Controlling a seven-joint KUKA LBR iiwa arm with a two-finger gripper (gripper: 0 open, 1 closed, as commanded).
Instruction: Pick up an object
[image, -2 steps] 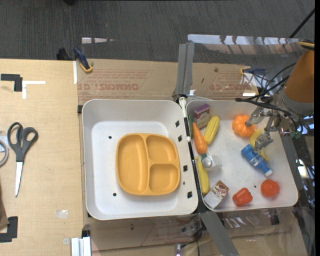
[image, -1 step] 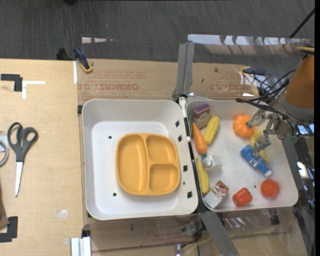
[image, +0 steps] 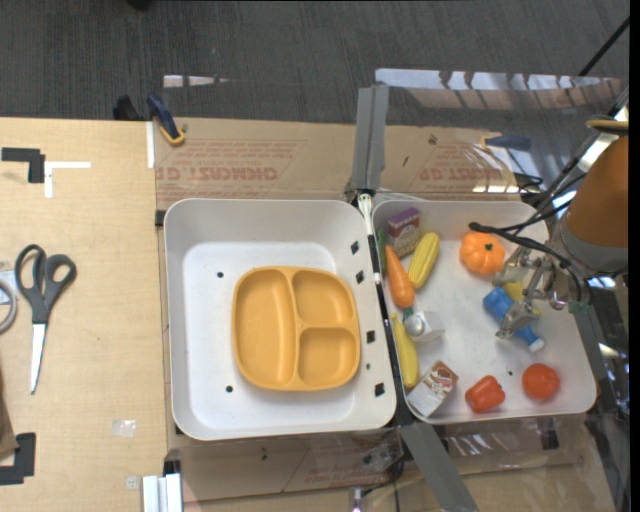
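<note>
- Lowest in my frame, along the right bin's near wall, I see a small carton, a red pepper and a red tomato in a row from left to right.
- Right of centre, my tool hangs over that bin, reaching in from the right edge of the frame beneath the orange band of the arm.
- I cannot tell whether the tool is open or closed; cables and metal parts clutter it.
- Directly beneath the tool lies a blue object, with a small white-and-blue piece just below and right of it. Whether the tool touches either, I cannot tell.
- An orange pumpkin sits just up and left of the tool.
- Along the bin's left wall I see a purple box, a yellow corn cob, an orange carrot and a yellow banana.
- At the frame's centre, the left bin holds a yellow divided plate.
- Far left on the desk lie scissors.
</note>
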